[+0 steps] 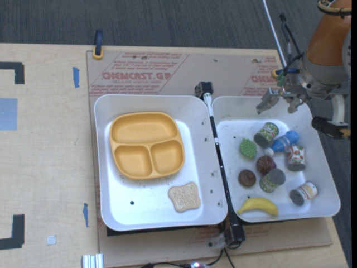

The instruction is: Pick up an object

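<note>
Objects fill the right bin [329, 202]: three cans, one banana [258, 206], one bottle.
Gripper [281, 103] hovers above, fingers spread, holding nothing.

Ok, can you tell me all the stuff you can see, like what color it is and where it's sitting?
Bins: 2, white, side by side, left bin, right bin.
Divided plate: 1, yellow-orange, left bin.
Bread slice: 1, tan, left bin, near corner.
Banana: 1, yellow, right bin, near edge.
Green strawberry-shaped toy: 1, green, right bin.
Small cans: 4, mixed labels, right bin, e.g..
Blue bottle: 1, blue, right bin.
Brown round pieces: 2, right bin, e.g..
Clamp: 1, blue and yellow, board's far edge.
Gripper: 1, grey, open, above right bin's far edge.
</note>
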Available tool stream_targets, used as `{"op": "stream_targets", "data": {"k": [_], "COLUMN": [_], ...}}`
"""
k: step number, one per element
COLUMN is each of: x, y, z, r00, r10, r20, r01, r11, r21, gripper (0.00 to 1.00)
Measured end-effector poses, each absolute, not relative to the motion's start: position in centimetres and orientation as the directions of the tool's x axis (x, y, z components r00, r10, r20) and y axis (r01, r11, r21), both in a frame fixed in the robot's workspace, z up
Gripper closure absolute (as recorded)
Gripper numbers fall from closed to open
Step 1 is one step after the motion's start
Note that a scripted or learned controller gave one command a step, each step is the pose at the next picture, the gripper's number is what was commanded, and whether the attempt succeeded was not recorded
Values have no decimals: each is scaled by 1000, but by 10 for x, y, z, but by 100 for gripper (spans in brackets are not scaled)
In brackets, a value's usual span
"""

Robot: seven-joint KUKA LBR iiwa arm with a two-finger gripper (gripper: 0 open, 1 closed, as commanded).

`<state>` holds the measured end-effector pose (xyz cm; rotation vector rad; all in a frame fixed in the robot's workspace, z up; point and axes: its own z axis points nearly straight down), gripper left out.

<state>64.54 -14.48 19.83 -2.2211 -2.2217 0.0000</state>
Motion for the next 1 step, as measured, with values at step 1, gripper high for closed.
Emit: {"op": "stream_targets", "data": {"k": [1], "x": [668], "y": [-109], "z": [86], "r00": [-2], "r10": [1000], "r20": [0], "r01": [1000], "r11": [2], "r21": [5], "gripper": [0]}}
